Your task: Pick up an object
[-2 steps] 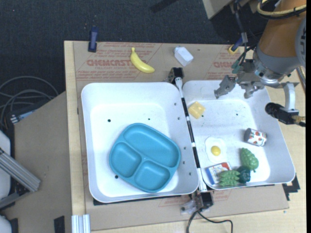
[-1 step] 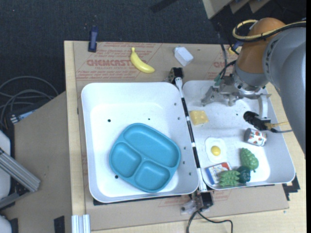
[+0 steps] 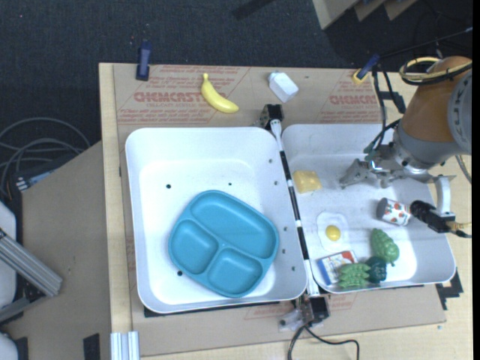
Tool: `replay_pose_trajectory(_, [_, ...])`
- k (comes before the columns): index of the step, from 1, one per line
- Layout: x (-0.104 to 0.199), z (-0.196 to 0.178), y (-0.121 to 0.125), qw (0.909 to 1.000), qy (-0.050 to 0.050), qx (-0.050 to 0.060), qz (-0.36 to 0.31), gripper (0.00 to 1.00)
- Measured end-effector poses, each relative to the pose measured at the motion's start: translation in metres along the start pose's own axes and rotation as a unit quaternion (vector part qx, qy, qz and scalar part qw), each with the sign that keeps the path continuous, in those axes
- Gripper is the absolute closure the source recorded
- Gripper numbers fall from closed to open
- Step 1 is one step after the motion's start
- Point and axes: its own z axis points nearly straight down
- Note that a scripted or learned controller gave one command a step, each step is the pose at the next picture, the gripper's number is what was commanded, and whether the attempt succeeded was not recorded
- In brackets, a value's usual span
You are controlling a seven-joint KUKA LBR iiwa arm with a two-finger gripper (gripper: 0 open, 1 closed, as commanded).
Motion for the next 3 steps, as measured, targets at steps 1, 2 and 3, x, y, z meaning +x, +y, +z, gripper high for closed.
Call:
replay_pose_trajectory(1, [-0.042,0.008,-0.065,1.0000,0.003,0.001,-0.001,0.00])
replay_pose_trajectory(2, [0.021,0.008,-0.105,1.0000,0.001,0.000,-0.001,0.00])
replay_pose_trajectory(3, [0.021,-0.002,-0.104,1.0000,0.000,-0.001,0.000,1.00])
